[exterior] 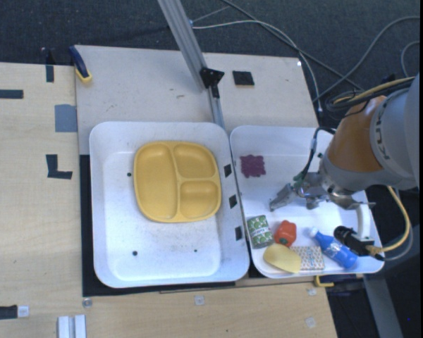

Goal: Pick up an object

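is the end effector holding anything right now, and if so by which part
Nothing is held. The end effector hangs open over bare floor of the right bin, apart from the purple object and the green packet.

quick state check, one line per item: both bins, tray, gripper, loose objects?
left bin: holds the yellow divided tray
yellow divided tray: flat, upright, compartments bare
right bin: holds the loose objects
gripper: low over the right bin, holding nothing visible
purple object: lying apart, upper part of bin
green patterned packet: lying flat
orange object: beside the packet
yellow object: at near rim
blue bottle: on its side
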Robot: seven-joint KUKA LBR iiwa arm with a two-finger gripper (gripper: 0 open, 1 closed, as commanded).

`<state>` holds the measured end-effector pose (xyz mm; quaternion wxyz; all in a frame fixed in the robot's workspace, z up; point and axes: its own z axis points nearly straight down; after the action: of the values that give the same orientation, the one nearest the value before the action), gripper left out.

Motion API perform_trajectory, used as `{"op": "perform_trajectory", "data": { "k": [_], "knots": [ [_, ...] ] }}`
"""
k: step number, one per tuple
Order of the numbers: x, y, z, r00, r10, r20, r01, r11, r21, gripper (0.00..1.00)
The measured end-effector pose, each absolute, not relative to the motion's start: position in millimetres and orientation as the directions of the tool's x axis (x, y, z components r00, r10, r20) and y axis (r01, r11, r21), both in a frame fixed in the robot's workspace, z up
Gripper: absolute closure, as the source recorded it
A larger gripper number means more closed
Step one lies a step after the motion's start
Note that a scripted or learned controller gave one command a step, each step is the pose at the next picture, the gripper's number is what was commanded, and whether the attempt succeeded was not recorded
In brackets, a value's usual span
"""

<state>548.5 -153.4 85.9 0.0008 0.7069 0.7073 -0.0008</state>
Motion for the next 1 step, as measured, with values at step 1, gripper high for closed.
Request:
{"op": "perform_trajectory", "data": {
  "k": [1],
  "knots": [
    [549.5,-153.5,86.8,-0.001,1.000,-0.001,1.000,0.001,0.001,0.00]
  ]
}}
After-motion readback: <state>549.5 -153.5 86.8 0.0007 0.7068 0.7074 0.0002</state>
